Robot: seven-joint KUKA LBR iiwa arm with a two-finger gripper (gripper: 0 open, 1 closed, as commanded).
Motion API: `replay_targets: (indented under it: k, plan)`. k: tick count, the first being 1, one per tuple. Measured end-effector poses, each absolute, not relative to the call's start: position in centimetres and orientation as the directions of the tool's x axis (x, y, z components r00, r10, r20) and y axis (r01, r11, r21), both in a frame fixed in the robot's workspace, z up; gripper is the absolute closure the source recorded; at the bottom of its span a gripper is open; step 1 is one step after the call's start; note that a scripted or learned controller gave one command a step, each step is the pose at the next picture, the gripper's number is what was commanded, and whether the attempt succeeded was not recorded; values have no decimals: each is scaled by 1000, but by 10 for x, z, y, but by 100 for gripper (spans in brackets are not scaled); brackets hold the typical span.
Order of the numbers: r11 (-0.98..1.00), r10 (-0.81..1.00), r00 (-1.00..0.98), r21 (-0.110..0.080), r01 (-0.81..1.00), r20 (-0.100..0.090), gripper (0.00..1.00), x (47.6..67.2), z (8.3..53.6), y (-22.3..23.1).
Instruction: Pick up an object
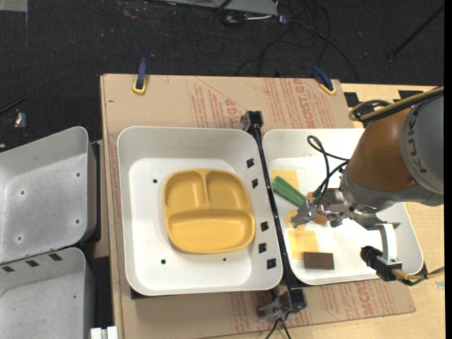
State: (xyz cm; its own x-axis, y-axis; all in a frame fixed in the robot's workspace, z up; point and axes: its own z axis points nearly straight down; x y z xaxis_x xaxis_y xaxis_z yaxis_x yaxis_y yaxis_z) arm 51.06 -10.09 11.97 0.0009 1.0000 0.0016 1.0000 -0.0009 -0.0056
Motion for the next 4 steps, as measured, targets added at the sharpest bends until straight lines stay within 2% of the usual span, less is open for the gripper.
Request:
replay_targets:
  k: [1, 2, 4]
  plan:
    - [-1, 1000, 1, -4, 1000, 1, 0, 510, 90, -100]
    - [-4, 1000, 4, -1, 1000, 1, 100, 510, 102, -101]
    - [3, 1000, -3, 6, 1000, -1, 100, 525, 207, -95]
